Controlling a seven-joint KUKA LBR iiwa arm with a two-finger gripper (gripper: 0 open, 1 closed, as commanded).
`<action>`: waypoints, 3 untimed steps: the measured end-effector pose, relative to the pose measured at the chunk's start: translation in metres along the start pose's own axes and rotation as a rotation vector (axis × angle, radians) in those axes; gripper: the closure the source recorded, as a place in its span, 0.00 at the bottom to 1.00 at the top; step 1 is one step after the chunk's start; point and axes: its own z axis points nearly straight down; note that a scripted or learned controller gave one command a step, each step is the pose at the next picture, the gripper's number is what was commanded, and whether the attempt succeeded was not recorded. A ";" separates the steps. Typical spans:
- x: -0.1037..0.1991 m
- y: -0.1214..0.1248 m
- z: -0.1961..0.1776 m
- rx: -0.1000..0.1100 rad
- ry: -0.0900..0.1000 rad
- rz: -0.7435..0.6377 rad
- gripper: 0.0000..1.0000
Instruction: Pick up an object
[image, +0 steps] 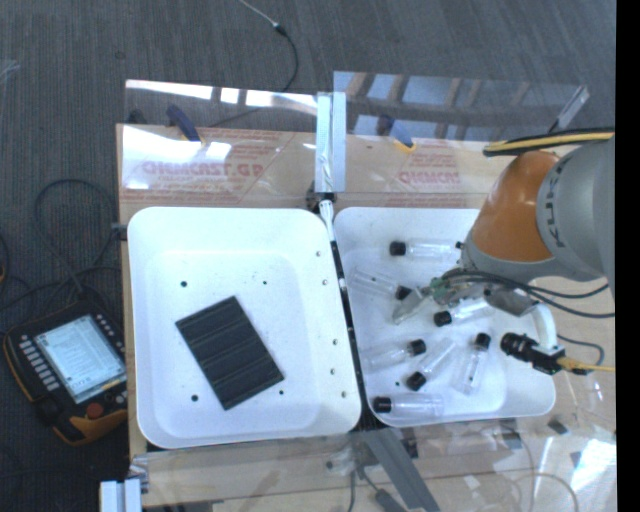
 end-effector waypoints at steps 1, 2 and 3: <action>0.000 0.002 -0.011 -0.006 -0.001 0.001 1.00; 0.000 0.002 -0.010 -0.006 -0.001 0.001 0.00; 0.000 0.002 -0.010 -0.006 -0.001 0.001 0.00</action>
